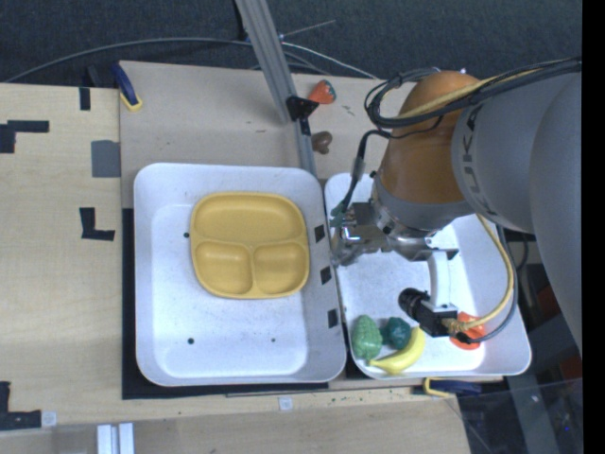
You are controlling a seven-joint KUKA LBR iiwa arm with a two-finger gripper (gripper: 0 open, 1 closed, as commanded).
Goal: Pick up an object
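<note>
Yellow banana lies at the near edge of the right bin, touching a teal lump. A green knobbly piece sits just beside them on the left. These are our pick candidates, all crowded into that bin's near-left corner.

Fingers are further back, low against the same bin's left wall and apart from the cluster. We can't tell how far open they are or whether they hold anything, because the wrist blocks the view.

Our read: this is the reach step, with no grasp confirmed. The next move calls for coming toward the near corner and centring over one item. The banana looks the likeliest, but it's tight against the teal lump and the rim, so the descent needs wall clearance.

Left bin carries a yellow three-compartment tray, flat, toward its far side.

Beyond the bins we see tan desk, black tape marks at its left and a blue clamp on the far edge. A slanted grey metal post comes next, then dark floor.
</note>
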